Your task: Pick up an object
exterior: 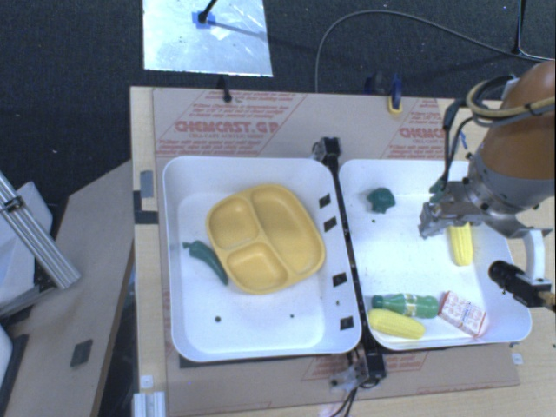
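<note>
Objects for picking lie scattered in the right bin [521,324], one of two shallow white bins side by side on a bench seen from above at a slant. Nearest the camera, along that bin's front edge, a yellow corn cob [397,323] lies on its side, with a green bottle [407,304] lying just behind it, and a small red and white carton [463,314] just to their right. Further back, near the right side of the bin, a second yellow corn cob [461,244] lies lengthwise on the floor. The gripper [445,219] hangs just above and beside the far end of this cob; whether its fingers are spread or closed cannot be told, and nothing is seen between them. The grey arm with its orange band [528,101] reaches in from the right. Towards the back of the same bin, near the divider, sits a small dark green broccoli-like piece [380,200], well apart from the gripper. In the left bin [261,341], a yellow divided plate [265,237] rests near the middle, and a dark green pepper [207,259] lies touching its left edge. Beyond the bins, a shiny metal sheet [207,24] lies on dark carpet
</note>
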Controlling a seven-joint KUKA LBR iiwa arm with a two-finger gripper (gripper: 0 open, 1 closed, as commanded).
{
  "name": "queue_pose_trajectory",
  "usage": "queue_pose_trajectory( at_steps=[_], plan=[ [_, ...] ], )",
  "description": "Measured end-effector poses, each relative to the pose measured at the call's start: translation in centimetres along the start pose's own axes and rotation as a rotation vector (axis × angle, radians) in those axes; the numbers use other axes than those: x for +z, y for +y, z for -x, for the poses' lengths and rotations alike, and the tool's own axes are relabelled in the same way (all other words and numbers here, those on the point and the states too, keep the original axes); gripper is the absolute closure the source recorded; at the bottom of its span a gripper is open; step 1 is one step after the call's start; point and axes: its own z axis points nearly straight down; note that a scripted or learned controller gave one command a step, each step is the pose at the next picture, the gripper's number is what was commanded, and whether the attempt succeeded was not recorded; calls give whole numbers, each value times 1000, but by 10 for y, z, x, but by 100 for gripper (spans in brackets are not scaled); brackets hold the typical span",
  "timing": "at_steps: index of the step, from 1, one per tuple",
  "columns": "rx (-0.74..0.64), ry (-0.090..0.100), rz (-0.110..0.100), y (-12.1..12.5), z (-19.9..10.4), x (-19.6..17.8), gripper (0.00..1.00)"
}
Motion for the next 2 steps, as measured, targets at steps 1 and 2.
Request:
queue_pose_trajectory(
  at_steps=[1, 2],
  plan=[
    [1, 0, -1, -9, -45, 7, 100],
    [1, 0, -1, -5, -89, 11, 100]
  ],
)
